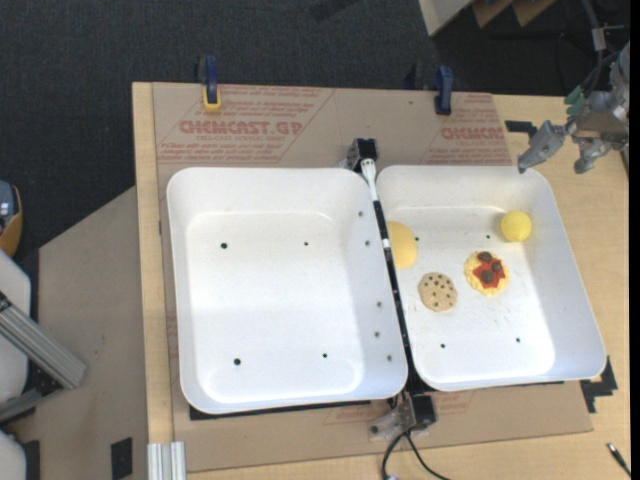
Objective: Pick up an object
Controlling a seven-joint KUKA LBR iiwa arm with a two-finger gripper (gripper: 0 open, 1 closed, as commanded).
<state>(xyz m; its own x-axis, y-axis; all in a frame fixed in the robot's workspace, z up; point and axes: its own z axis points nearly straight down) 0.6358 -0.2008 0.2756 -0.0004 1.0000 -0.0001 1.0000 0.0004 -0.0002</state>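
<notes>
Grey two-finger gripper [560, 155] hovered with jaws spread wide and nothing held at the frame's upper right, past the right white bin's [570, 308] far corner, apparently poised above its nearest target, the small yellow ball [516, 226]

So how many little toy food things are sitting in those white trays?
4, all in the right tray: a yellow ball near the far side, a pizza-like piece just below it, a cookie to its left, and a yellow piece against the dividing edge. None look hidden.

Bench [150, 268] bears two bins [265, 288].
</notes>
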